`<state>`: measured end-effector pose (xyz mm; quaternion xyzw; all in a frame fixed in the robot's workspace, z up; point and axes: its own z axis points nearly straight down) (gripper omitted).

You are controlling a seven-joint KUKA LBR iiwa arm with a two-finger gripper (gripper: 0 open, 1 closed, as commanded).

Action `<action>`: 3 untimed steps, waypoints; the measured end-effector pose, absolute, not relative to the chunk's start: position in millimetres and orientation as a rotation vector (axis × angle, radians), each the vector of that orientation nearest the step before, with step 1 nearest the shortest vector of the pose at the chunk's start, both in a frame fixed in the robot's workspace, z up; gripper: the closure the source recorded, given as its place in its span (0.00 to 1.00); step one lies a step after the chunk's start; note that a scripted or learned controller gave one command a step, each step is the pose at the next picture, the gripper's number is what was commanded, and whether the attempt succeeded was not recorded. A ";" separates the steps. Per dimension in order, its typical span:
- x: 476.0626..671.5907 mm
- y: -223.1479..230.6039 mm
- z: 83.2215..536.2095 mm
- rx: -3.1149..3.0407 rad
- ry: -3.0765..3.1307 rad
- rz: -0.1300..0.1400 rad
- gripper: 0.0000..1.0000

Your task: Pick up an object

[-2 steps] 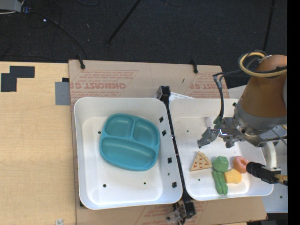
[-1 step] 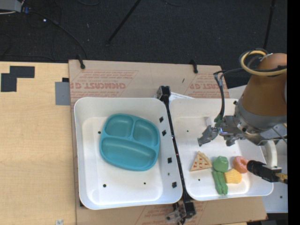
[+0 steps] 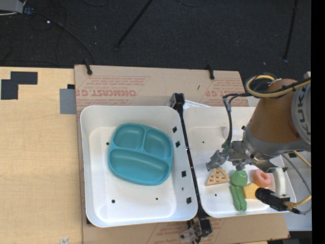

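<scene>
My end effector [image 3: 217, 159] hangs low in the right bin [image 3: 208, 120], in its middle part, with my grey arm and its orange band reaching in from the right side of the camera view. Whether it is released or clenched I cannot tell from this angle, and I see nothing gripped in it. Just below its tip lies a toy pizza slice [image 3: 217, 177], a tan triangle with red spots, flat on the bin floor and very close to the end effector, though I cannot say whether the two touch. Right of the slice sits a green toy [image 3: 238, 187], rounded at the top and long and narrow below, reaching toward the near rim of the bin. A yellow piece [image 3: 251, 190] lies against the green toy's right side, and a pink doughnut [image 3: 262, 178] rests just above that yellow piece, partly under my wrist. All four of these things crowd together in the near right part of the right bin, and any of them could serve as the object to pick up. The left bin [image 3: 85, 136] holds a teal divided plate [image 3: 140, 153] with three compartments, lying flat near its centre and well apart from my end effector. Both bins rest on a sheet of brown cardboard [image 3: 127, 88] on the pale wooden table [image 3: 35, 161].
</scene>
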<state>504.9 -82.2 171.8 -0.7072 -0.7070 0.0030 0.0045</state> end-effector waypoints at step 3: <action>509.9 -83.7 97.3 -2.225 -2.210 0.005 1.00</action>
